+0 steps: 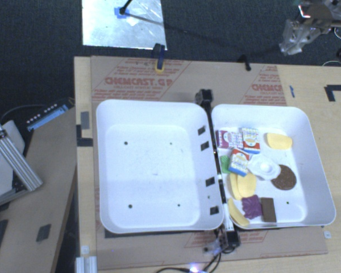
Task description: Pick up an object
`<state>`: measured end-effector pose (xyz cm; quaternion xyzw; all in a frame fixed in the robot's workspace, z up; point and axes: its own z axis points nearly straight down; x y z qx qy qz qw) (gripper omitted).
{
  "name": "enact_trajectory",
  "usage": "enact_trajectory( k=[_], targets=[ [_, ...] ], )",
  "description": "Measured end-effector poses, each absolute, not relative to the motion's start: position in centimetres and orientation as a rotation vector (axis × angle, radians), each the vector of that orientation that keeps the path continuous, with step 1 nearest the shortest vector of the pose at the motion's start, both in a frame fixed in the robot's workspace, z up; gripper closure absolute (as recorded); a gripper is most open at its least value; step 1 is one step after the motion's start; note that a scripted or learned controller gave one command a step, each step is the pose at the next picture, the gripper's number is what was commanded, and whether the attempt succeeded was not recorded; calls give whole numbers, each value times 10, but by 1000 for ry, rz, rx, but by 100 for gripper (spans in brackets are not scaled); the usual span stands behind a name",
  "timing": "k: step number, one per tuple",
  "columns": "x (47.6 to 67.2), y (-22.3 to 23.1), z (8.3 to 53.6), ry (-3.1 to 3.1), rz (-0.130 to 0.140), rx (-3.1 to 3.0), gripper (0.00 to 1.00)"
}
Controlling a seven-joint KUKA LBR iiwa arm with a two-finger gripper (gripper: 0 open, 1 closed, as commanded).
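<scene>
- Hand [298,36]: top right, well clear of both bins; grip state cannot be determined.
- Right bin [315,147]: holds small food items, including a brown cookie [283,178].
- Left bin [111,115]: adjacent.

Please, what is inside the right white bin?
The right bin holds small food items: a round brown cookie, a yellow piece, a purple piece and packets. What lies under them is covered.

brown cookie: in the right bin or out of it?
In. The brown cookie lies flat on the right bin's floor, beside a white round piece, inside the rim. The gripper is up high, beyond the bench.
</scene>
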<state>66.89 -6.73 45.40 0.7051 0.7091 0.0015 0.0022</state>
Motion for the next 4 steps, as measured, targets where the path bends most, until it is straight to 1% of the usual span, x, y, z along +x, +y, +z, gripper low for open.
enact_trajectory(
  k=[2, 3, 4],
  targets=[
    [668, -59, 517, 2223, 6, 2213, 100],
    [668, -64, 537, 2220, 4, 2217, 100],
    [568, -59, 537, 2222, 5, 2219, 100]
  ],
)
